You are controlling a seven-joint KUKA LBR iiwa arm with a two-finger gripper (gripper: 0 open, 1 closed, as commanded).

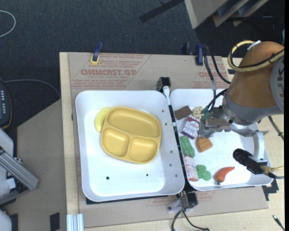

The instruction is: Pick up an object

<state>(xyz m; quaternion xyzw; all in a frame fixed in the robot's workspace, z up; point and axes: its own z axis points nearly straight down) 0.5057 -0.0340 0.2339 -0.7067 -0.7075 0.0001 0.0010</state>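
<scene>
From my remote view: dark blue-grey carpet floor (54,27) surrounds the bench. Bench top is a tan board (135,67) printed with red lettering, held at its far edge by a yellow clamp (95,56) and a blue clamp (198,53). Pale furniture corner (216,11) at top. Thin cable (9,22) loops on carpet, upper left. Light even.

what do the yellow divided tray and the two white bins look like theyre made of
Yellow divided tray: probably molded plastic with a smooth semi-gloss finish, going by its rounded compartment walls, uniform color and soft highlights.

Left bin and right bin: likely thin formed plastic, glossy white, judging by the rounded corners, rolled rims and faint reflections. Enameled metal cannot be ruled out from this view.
</scene>
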